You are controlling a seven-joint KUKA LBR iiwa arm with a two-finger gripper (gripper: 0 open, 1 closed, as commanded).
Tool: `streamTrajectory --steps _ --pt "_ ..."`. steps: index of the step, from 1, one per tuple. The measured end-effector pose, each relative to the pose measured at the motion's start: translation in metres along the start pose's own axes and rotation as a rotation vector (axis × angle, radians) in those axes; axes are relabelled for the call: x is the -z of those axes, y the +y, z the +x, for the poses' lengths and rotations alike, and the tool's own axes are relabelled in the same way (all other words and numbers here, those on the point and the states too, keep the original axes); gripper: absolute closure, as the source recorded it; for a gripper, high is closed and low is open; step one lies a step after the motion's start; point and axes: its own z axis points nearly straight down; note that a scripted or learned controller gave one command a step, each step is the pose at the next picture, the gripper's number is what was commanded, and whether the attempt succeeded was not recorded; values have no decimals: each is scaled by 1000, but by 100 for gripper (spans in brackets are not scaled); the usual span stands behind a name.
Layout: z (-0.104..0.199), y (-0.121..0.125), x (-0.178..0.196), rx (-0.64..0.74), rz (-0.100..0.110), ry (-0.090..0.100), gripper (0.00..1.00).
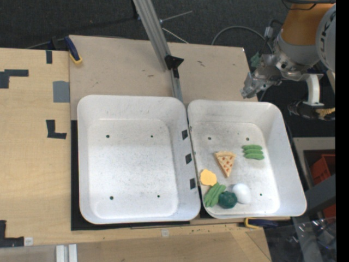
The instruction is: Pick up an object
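The right bin [272, 124] holds several small toy foods near its front: a pizza slice [224, 162], a green pea pod [252, 152], a yellow-orange piece [208, 177], a green bean-like piece [214, 194], a dark green round piece [227, 200] and a white ball [241, 192]. My gripper [252, 86] hangs above the far right corner of that bin, well away from the foods, with nothing seen in it. The arm's orange band [308, 15] shows at the top right.
The left bin [92, 113] sits beside the right one, joined by black clips. A slanted metal pole [155, 31] rises from the back between the bins. A yellow-blue clamp [73, 51] lies at the back left, with cables behind the bench.
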Motion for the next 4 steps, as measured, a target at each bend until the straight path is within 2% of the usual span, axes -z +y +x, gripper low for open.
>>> streamTrajectory --steps 2,3,4 --pt "109 -6 -21 0 4 0 100" --pt "162 -16 -37 0 4 0 100" --pt "221 -31 -31 2 3 1 100"
